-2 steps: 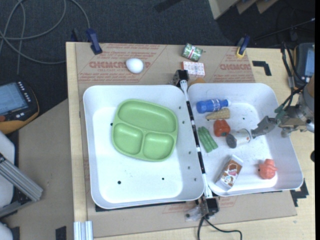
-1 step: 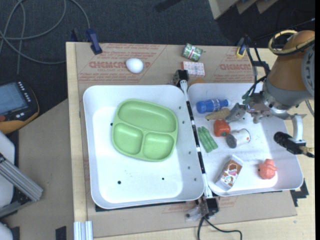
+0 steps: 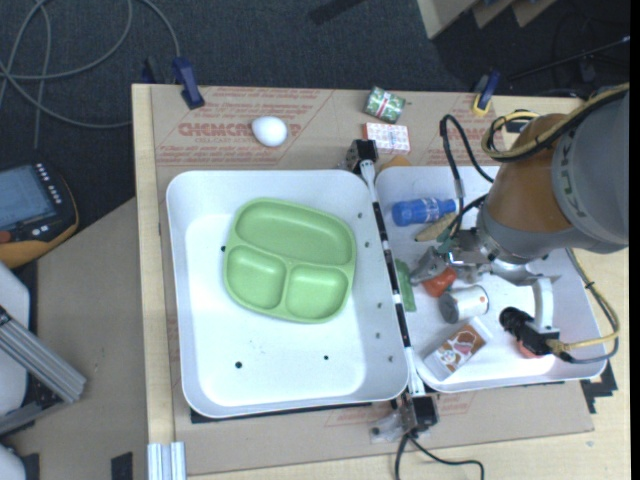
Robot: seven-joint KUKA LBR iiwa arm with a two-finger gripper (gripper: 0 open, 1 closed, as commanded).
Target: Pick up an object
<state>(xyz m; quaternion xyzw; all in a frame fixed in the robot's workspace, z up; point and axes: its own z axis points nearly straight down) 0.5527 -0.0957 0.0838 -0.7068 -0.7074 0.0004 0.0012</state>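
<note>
My gripper (image 3: pixel 452 258), whose state I can't tell, hangs low in the right bin (image 3: pixel 580 278); the orange object (image 3: pixel 439 282) lies just below-left of it.

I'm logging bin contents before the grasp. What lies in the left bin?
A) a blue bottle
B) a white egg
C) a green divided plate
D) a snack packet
C: the green divided plate lies in the left bin, while the blue bottle sits in the right bin.
</note>
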